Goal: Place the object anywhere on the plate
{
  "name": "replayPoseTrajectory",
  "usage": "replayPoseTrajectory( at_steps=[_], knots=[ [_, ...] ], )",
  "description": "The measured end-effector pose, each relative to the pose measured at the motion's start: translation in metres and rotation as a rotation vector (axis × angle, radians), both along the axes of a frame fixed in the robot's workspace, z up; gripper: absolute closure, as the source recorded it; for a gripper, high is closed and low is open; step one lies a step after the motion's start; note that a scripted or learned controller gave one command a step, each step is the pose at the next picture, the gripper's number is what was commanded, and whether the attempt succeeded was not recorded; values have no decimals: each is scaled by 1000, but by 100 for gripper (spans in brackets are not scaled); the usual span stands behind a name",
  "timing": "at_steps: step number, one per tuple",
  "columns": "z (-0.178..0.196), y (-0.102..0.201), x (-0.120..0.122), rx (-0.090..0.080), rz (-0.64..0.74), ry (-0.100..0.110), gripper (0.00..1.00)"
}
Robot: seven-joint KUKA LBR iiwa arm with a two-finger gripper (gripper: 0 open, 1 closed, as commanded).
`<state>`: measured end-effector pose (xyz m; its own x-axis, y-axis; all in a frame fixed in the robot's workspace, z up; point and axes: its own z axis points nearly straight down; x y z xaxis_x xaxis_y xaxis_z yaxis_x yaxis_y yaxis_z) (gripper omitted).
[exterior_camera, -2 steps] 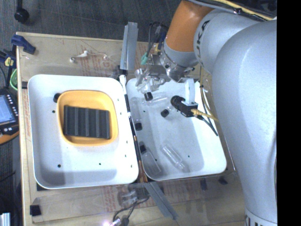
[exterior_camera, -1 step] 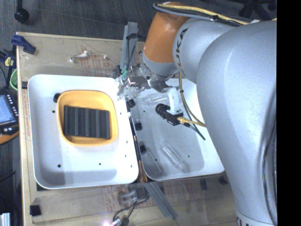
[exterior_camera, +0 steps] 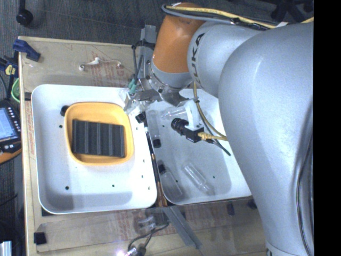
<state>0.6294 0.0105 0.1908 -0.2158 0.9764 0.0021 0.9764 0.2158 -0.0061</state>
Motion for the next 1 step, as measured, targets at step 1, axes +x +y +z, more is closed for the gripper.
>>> replayPoseTrajectory(
  at_steps=[1],
  knots=[
    [0,0,0,0,0,0,0]
  ],
)
